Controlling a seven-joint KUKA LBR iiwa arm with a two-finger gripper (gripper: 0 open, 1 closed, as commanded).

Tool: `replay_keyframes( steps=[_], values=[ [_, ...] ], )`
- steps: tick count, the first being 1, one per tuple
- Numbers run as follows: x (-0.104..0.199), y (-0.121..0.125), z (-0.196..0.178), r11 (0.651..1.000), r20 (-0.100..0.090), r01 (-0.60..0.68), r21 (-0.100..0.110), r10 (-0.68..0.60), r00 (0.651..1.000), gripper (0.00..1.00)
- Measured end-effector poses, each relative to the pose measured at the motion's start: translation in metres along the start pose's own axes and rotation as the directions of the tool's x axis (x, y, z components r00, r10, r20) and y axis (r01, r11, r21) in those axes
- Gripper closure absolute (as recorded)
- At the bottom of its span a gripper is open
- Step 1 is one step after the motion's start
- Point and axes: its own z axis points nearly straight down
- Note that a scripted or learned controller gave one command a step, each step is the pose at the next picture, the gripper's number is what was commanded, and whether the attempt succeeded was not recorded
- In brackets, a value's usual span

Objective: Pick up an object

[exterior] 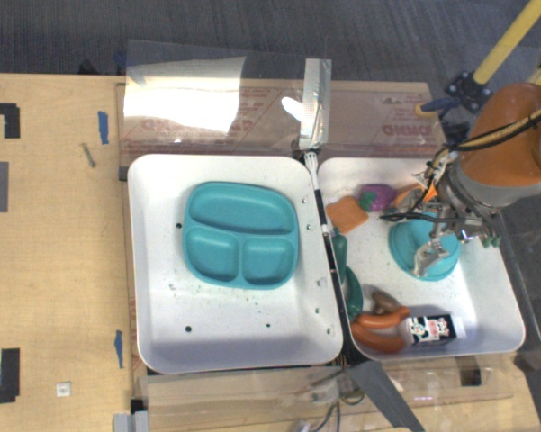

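Teal round cup (423, 246) under end effector (435, 248), right bin (495, 313).

Above the jaws we see our arm (513, 147) as a thick rounded body, a broad orange band over a grey wrist section. Black cables loop across the orange and run down toward the jaws. Just above the jaws sits a cluster of dark brackets and thin wires, with small orange and green bits among them. The jaws themselves look pale metallic grey.

Teal bowl (420, 246), upright, right bin (504, 313); orange piece (347, 213) beside
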Motion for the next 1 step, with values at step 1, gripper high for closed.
replay_keyframes(
  steps=[1],
  values=[
    [0.0222, 0.0626, 0.0071, 1.0, -0.012, -0.021, 0.005, 0.021, 1.0, 0.0]
  ],
)
